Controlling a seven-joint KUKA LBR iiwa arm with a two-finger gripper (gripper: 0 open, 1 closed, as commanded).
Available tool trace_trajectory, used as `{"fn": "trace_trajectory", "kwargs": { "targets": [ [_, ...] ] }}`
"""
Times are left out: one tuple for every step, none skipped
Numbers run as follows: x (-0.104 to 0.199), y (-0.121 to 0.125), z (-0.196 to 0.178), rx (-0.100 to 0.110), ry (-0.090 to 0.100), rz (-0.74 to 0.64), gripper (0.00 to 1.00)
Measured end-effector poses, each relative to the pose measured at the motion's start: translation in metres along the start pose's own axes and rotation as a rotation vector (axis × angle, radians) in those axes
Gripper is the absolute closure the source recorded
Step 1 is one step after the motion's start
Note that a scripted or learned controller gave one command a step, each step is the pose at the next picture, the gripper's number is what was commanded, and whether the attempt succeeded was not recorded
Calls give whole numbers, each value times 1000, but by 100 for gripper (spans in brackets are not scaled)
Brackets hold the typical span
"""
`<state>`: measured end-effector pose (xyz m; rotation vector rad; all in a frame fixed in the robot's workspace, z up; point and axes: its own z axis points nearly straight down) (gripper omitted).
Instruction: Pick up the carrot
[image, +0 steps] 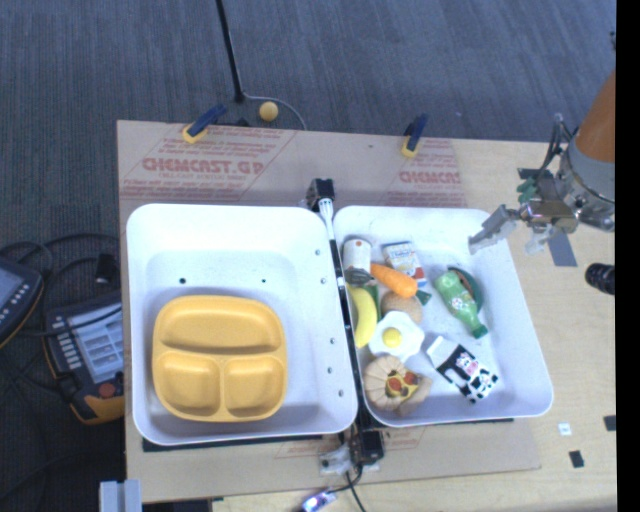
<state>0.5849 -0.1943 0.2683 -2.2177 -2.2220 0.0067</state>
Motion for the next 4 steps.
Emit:
{"fn": "trace_trajectory", "kwargs": {
  "targets": [
    [59, -13, 99, 6, 2, 228, 0],
    [92, 14, 178, -8, -3, 295, 0],
    [92, 15, 169, -11, -4, 293, 100],
    [173, 67, 87, 42, -5, 198, 100]
  ]
}}
